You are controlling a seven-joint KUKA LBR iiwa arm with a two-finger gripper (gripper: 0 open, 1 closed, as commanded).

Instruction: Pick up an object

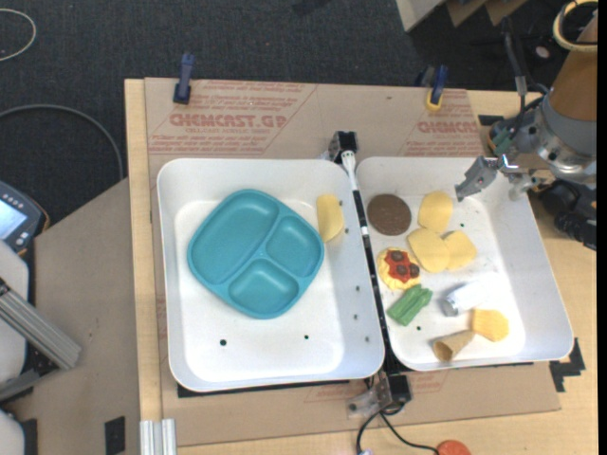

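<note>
Green toy (409,304) in right bin (531,254), long axis diagonal.

A robotics lab or test cell. A brown board (285,112) printed with a maker's name is held to the tabletop by a blue clamp (184,77) and a yellow clamp (436,87) at its far edge, and two white bins (185,282) sit on it. Dark carpet (85,36) with loose cables (57,121) surrounds it.
</note>
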